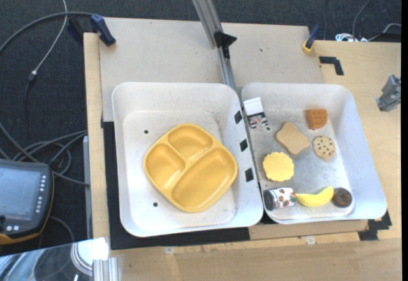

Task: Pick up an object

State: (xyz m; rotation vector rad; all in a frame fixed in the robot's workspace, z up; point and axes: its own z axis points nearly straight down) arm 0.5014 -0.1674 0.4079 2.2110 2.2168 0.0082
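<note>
Gripper [389, 92] at view's edge, state unclear; curved yellow banana [315, 197] in right bin [366, 146].

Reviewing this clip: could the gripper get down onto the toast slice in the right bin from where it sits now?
Probably yes. The gripper sits at the right edge, outside the right bin, and nothing lies over the toast slice. The waffle, cookie and yellow round piece lie near it, each apart.

Right bin [357, 120]: toast slice [292, 138], orange waffle square [316, 118], speckled cookie [324, 146], round yellow cracker [278, 166], banana [315, 197], chocolate doughnut [342, 197], a small can [279, 197] on its side and a white carton [254, 108]. Left bin [127, 146]: yellow three-compartment plate [190, 167], lying flat.
</note>
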